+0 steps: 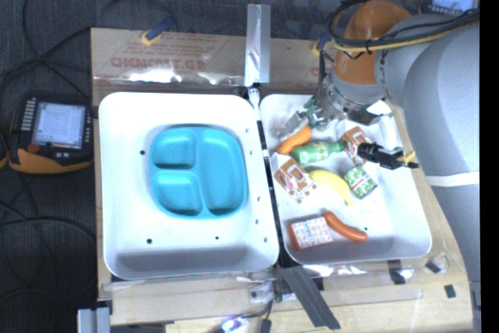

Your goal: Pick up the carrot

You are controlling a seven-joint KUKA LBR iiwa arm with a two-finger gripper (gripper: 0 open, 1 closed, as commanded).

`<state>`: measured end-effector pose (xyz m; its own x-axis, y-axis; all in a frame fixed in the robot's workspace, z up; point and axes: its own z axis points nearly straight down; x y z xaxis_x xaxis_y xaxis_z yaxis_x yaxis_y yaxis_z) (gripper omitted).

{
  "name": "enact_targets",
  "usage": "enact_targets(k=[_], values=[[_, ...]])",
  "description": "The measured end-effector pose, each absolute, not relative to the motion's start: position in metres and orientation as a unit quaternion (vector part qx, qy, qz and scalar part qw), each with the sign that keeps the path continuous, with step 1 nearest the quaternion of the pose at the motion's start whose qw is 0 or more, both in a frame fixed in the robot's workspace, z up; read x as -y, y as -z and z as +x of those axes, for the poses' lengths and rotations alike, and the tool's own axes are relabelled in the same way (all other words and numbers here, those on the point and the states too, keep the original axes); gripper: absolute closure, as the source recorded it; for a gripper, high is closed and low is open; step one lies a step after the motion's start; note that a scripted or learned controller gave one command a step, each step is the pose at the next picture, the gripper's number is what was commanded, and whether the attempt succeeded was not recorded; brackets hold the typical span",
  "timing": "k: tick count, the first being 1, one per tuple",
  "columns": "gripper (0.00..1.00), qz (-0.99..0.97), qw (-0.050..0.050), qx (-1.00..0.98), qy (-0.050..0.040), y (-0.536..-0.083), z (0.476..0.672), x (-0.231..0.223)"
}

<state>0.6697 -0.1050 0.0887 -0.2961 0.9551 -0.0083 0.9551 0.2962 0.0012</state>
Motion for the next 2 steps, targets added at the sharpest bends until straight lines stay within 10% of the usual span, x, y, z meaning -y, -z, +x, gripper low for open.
enact_targets(k=[1, 2], values=[[0.0, 0.433, -0.005, -0.902, 0.0079, -0.089, 0.665, 0.121], [0.0, 0.52, 0.004, -0.854, -0.0021, -0.089, 0.61, 0.142]])
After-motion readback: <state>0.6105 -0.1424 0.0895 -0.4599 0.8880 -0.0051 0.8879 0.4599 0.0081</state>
